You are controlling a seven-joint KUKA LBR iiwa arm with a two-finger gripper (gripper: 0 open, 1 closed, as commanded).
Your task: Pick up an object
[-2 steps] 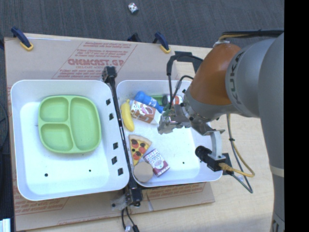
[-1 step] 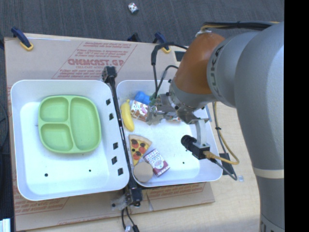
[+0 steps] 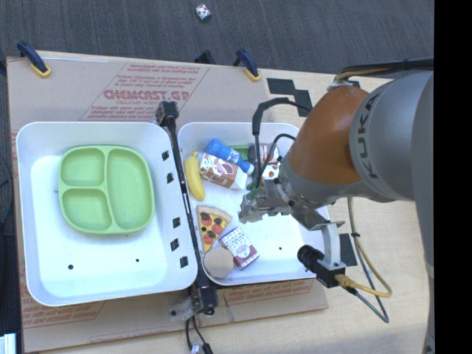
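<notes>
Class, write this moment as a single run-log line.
arm: over right bin | pincer: low, beside pizza slice | held: nothing seen | left bin: green tray

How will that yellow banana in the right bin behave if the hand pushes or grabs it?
The banana looks like a glossy plastic toy, so probably light and slippery. Its curved shape may spin when nudged. It lies against the bin wall, which could block one side.

A cardboard-covered bench (image 3: 110, 87) is seen bearing two white bins, the left bin (image 3: 33, 220) set touching the right bin (image 3: 284, 260).
</notes>
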